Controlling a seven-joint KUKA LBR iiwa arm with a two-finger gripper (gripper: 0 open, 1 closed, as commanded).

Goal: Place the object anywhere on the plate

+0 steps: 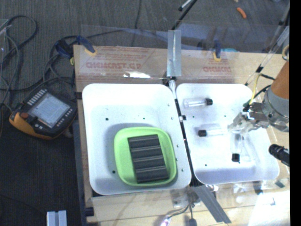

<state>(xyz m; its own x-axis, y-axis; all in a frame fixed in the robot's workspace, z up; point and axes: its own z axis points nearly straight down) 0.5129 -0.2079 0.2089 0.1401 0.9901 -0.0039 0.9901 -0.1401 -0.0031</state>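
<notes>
A green square plate lies in the left bin, toward its front. A dark grey ribbed block rests on the plate. In the right bin lie three clear tubes with black caps: one at the back, one in the middle, and one at the right with its cap toward the front. My gripper hangs over the right side of the right bin, just above the back end of the right tube. Glare hides how it meets that tube.
A clear divider post stands at the back between the two bins. A teach pendant lies on the floor to the left. Cardboard lines the bench's back edge.
</notes>
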